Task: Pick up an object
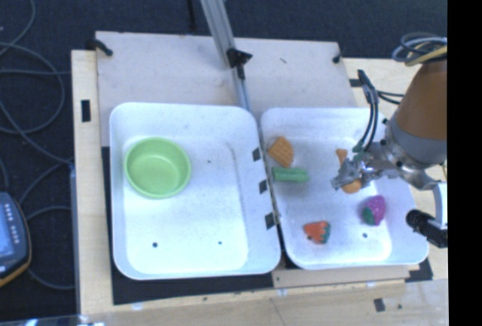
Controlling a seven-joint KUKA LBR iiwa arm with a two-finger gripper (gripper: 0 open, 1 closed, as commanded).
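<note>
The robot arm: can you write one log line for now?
gripper | right bin | over small orange object | grasp unclear

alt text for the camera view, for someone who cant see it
A grey and orange robot arm reaches from the right into the right bin, its gripper down at a small orange object. That bin also has an orange piece, a green stick, a purple toy and a red toy; the left bin holds a green bowl.

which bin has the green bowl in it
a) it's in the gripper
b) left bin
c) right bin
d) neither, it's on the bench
b: the green bowl sits alone in the left bin, while the small toys lie in the right bin.
</note>
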